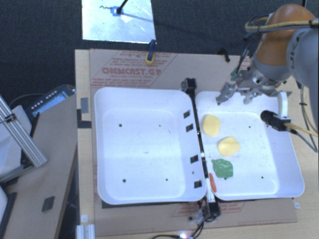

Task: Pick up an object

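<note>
In the right bin (286,176) lie two pale yellow lumps, one (211,125) near the divider and another (228,146) just below it. A crumpled green piece (223,169) sits lower still, and a thin orange stick (213,183) rests at the bin's left edge. My gripper (234,94) hangs over the far edge of the right bin, above and right of the upper yellow lump. Its two fingers are spread apart with nothing between them.
The left bin (144,143) sits beside the right one, with black clips along the shared divider (197,138). A yellow-and-blue clamp (150,54) stands on the cardboard behind the bins. A shiny metal sheet (118,13) lies at the back.
</note>
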You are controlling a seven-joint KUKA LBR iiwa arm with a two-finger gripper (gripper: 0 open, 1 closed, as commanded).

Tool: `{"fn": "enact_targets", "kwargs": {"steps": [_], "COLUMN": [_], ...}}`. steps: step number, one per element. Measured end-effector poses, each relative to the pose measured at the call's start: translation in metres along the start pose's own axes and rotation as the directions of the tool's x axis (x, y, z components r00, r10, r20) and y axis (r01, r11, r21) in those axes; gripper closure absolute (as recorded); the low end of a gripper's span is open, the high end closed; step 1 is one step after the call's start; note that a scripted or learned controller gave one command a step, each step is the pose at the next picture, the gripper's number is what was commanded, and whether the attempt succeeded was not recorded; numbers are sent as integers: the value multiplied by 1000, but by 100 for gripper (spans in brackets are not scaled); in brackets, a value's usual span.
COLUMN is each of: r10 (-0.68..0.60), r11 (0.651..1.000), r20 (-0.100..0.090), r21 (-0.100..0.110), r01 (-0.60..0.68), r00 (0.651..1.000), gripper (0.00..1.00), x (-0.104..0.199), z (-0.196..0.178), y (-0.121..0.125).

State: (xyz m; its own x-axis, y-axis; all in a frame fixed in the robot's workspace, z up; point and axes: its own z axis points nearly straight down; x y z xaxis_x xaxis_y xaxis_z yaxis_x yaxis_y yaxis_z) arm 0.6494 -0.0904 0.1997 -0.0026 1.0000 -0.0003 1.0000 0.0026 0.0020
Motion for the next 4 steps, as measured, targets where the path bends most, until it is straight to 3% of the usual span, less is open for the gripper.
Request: {"fn": "enact_targets", "kwargs": {"steps": [1,2,3,4], "r10": [-7,-7,-9,-6], "r11": [1000,1000,1000,1000], "r20": [-2,-2,-5,0], "r21": [-3,-8,-13,-4], "r01": [7,7,9,6], "r00": [1000,1000,1000,1000], "gripper": [0,0,0,100], "x": [57,101,162,157], "z": [-25,-99,-209,-212], "y": [21,21,-14,-14]}}
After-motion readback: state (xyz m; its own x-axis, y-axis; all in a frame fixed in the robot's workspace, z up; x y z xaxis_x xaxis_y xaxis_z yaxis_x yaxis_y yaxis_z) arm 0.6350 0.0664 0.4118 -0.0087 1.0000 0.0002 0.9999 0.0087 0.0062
